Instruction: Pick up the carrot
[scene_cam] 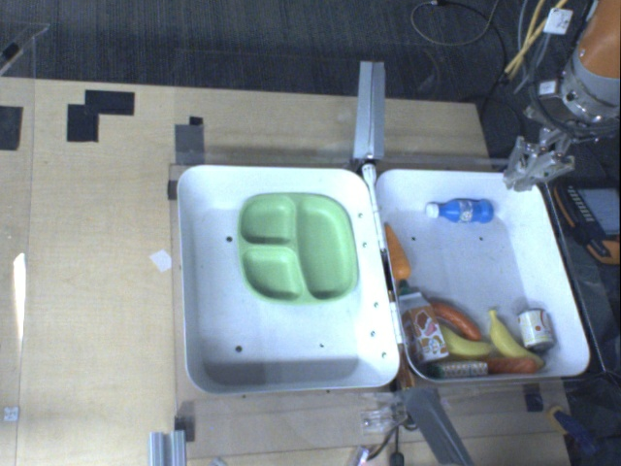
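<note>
The right bin [543, 260] holds the carrot [396, 251] against its 9 o'clock wall. The gripper [529, 166], fingers parted and empty, hangs at 2 o'clock. Light, stiff, tapered, the carrot is best gripped mid-length.

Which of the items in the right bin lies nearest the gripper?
The blue bottle, lying on its side near the bin's far edge, is closest to the gripper. The carrot lies against the left wall; the other items crowd the near edge.
</note>
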You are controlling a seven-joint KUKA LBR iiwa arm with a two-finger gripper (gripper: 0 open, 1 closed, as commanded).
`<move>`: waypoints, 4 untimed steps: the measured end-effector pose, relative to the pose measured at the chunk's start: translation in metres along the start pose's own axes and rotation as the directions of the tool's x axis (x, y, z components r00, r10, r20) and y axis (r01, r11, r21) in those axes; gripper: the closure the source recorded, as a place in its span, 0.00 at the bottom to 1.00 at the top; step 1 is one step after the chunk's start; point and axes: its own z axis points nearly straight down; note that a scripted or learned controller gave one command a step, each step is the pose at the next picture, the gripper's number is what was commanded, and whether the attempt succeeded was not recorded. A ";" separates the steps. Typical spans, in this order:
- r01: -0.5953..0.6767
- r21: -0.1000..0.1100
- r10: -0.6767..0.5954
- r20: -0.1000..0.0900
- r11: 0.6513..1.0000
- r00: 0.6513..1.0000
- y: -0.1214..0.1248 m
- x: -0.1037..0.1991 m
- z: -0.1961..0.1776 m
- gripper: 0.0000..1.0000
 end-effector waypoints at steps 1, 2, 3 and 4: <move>0.372 0.003 -0.372 0.000 0.928 0.928 -0.011 0.028 -0.047 1.00; 0.530 -0.003 -0.530 0.002 0.848 0.848 -0.009 0.025 0.019 1.00; 0.527 0.006 -0.527 0.002 0.850 0.850 -0.011 0.023 0.006 1.00; 0.794 -0.002 -0.794 0.002 0.607 0.607 -0.006 0.017 0.025 1.00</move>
